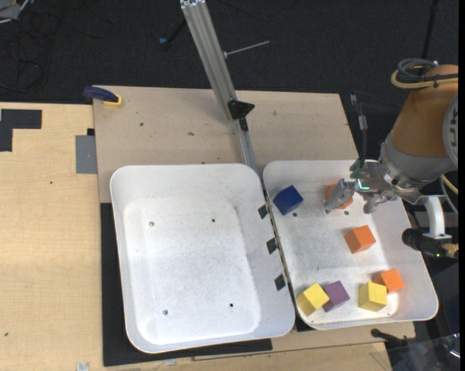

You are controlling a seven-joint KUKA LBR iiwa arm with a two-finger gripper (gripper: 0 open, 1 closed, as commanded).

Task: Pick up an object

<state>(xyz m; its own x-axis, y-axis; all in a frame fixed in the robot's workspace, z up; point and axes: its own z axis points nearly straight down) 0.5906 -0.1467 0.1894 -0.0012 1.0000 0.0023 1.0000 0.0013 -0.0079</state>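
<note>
The right bin (418, 304) holds several small blocks. A blue cube (288, 199) lies near its back left. An orange cube (360, 239) rests mid-bin. Along the front lie a yellow block (313, 297), a purple block (336, 293), another yellow block (373, 295) and a small orange block (392, 280). My gripper (354, 197) hangs low over the back of this bin, right of the blue cube. A small orange-red piece (335, 197) shows right at the gripper's left side, partly hidden by it.
The left bin (140, 184) lies beside the right one, with black clips along the shared edge (271, 246). A slanted aluminium rail (217, 68) rises behind the bins. The arm's orange band (422, 126) looms over the right bin's back right corner.
</note>
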